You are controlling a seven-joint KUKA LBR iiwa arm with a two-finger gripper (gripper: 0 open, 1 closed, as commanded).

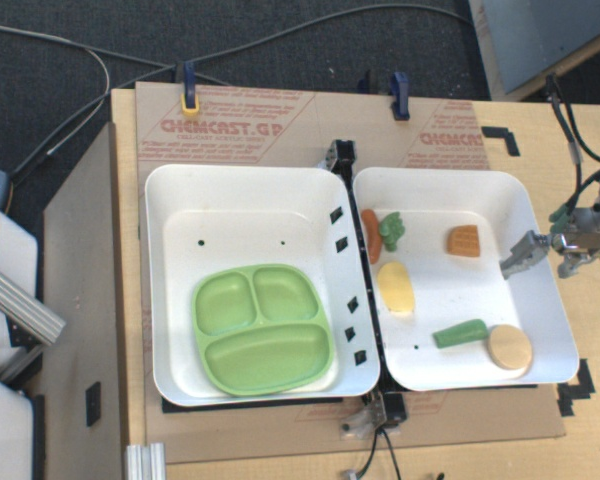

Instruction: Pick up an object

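The right bin (540, 298) holds several toy foods. An orange carrot-like stick (368, 234) and a green broccoli piece (391, 230) lie at its left wall, with a yellow lump (396, 288) below them. An orange block (464, 241) sits mid-bin. A green cucumber piece (460, 334) and a tan round disc (509, 349) lie near the front. My gripper (536, 247) hangs at the bin's right rim, to the right of the orange block and apart from it. It is small and partly cut off by the view's edge.
The left bin (170, 268) holds a green divided plate (264, 328). A black divider with clips (348, 258) runs between the bins. Blue and yellow clamps (400, 96) pin the cardboard at the back. Cables (580, 158) hang at the right.
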